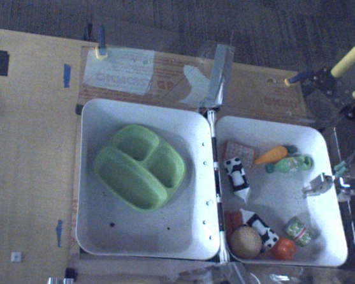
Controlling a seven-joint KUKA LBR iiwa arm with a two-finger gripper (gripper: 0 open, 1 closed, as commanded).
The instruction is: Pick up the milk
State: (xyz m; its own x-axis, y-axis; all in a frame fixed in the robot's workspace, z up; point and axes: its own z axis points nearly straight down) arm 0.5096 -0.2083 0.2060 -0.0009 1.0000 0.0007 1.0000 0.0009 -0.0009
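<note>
Table (pixel 28 152) carries both bins; tool (pixel 318 185) at right bin's 3 o'clock, jaw state unclear. Milk carton (pixel 236 175) lies at 9: approach vertically, avoid the divider wall.

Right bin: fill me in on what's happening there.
The pincer hangs over the right bin near its right wall, holding nothing. Two cow-patterned milk cartons lie untouched: one by the left wall, another lower down beside a round brown item. The green tray sits in the left bin.
</note>
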